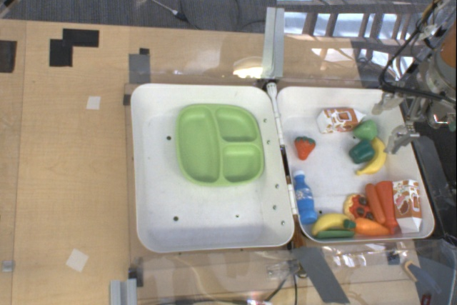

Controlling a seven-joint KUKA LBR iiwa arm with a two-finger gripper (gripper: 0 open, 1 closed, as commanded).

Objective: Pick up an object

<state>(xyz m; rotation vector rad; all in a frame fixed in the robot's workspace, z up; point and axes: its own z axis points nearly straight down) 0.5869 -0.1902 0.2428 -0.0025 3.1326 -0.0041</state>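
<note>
At right bin's far right edge, gripper hovers, finger state unclear. Strawberry near left wall, blue bottle below; banana, green pepper beside gripper. Left bin holds green plate.

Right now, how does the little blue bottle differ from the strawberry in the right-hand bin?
The blue bottle is long and slim, while the strawberry is short and rounded. The bottle is blue with a white label band; the strawberry is red with a green top. The bottle lies flat along the bin's left wall, nearer the front; the strawberry sits farther back, apart from it. Both rest in the right bin, near its left side.
</note>
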